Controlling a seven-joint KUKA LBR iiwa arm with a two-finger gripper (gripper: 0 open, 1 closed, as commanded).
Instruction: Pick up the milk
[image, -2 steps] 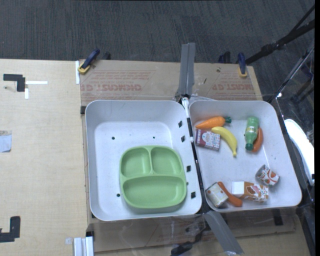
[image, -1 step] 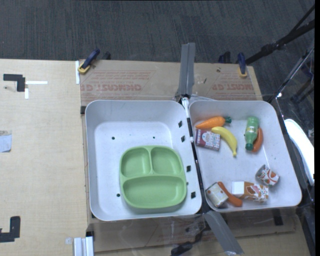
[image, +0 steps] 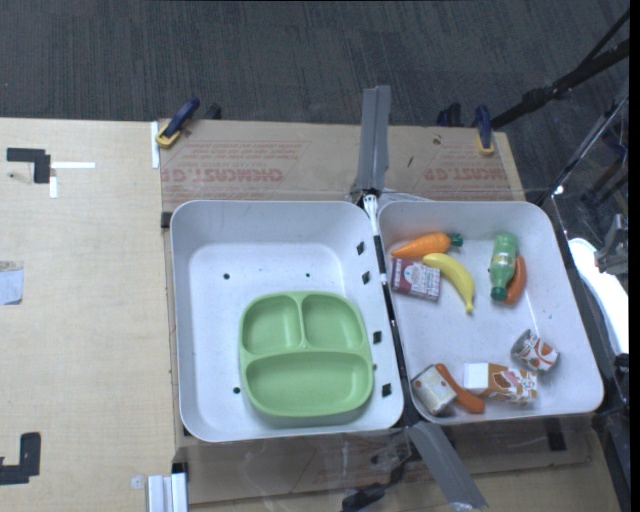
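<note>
White-and-orange milk carton (image: 535, 352), judged the likeliest of several small cartons, tipped over by the right wall of the right bin (image: 560, 235), just beside another carton (image: 515, 385). Long axis slanting toward the bin's near right corner. On the arm's side, so probably a short reach in. Pincer state: cannot tell. No carton label legible; red print on the cardboard sheet (image: 240, 160) upside down, unreadable.

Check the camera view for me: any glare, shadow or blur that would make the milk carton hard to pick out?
In the camera view the lighting is even and soft across both bins; the milk carton in the right bin reads clearly beside the banana. A bright blown-out patch sits just outside that bin's right rim. The small cartons near its front wall look slightly soft; their print cannot be read.
</note>
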